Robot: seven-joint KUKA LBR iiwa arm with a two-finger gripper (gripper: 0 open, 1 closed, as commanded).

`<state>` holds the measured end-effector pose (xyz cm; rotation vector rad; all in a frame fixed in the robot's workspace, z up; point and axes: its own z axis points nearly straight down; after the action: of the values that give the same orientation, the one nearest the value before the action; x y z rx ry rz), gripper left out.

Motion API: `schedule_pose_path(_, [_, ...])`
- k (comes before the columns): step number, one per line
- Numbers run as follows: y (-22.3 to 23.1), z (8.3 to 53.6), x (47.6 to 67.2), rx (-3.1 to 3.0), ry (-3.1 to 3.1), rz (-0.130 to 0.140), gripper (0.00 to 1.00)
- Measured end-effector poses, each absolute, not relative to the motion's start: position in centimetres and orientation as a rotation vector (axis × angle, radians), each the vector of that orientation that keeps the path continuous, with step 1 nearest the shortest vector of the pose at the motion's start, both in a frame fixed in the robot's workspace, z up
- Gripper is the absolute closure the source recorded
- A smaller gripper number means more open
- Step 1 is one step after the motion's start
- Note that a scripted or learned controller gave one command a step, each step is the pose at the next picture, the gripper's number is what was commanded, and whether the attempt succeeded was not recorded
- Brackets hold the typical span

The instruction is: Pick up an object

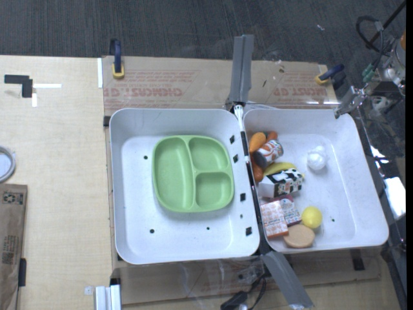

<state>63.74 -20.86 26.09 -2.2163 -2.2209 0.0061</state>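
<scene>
At the far right corner of the right bin (361, 173), the gripper (353, 99) is seen among grey metal parts and cables, just outside the bin's rim; whether it is open or closed cannot be told, and nothing is seen to be held in it. The objects to be picked are gathered in the right bin, mostly along its left wall. A small white object (316, 160) lies alone near the middle of the bin, nearest to the gripper yet well apart from it. By the left wall, some orange pieces (257, 141) are piled against a small can (271, 152), and a banana (281, 168) is laid just below them, touching a black-and-white carton (288, 183). Nearer the front, a pink packet (280, 216) lies flat, with a yellow ball (312, 217) just beside it and a tan disc (300, 237) against the front wall. In the left bin (129, 192) a green divided plate (193, 173) is set near the middle. The two bins are separated by a grey strip (242, 70) that runs back over the bench (51, 141). A clamp (117, 66) is fixed at the back left and another clamp (330, 75) at the back right. A roll of tape (4, 165) is cut off by the left edge.
</scene>
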Motion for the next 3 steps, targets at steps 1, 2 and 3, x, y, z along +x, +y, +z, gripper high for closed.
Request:
schedule_pose_path(1, [-19.8, 10.1, 65.8, -2.022, -2.404, 0.002, 0.00])
schedule_pose_path(2, [-16.9, 8.9, 56.3, -2.065, -2.363, 0.004, 0.00])
schedule_pose_path(3, [-11.3, 8.9, 60.8, -1.948, -2.461, 0.004, 0.00])
